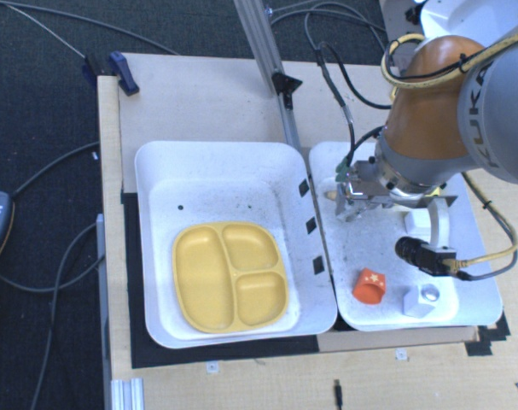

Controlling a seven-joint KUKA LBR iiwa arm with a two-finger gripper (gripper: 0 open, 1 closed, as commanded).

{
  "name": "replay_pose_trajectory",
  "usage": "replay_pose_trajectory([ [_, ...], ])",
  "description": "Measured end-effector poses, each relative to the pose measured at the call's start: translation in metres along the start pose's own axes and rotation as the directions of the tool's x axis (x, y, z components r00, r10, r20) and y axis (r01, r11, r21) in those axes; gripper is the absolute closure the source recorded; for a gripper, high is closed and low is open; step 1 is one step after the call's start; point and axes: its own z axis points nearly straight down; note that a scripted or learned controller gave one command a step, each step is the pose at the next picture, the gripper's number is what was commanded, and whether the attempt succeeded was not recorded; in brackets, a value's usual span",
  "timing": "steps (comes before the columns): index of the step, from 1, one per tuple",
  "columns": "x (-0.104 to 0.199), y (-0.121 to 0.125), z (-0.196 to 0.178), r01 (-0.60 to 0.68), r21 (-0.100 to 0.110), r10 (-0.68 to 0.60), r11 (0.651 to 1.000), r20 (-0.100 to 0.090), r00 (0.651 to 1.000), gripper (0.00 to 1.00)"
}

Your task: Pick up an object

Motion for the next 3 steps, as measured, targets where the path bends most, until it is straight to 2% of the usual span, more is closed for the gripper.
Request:
replay_pose_trajectory([
  [1, 0.05, -0.011, 0.01, 0.0, -0.001, 0.0, 1.0, 0.001, 1.0, 1.0],
  [2, 0.091, -0.033, -0.002, 0.001, -0.001, -0.001, 1.0, 0.0, 1.0, 1.0],
  [3, 0.088, -0.032, -0.001, -0.004, -0.001, 0.004, 1.0, 0.002, 1.0, 0.0],
])
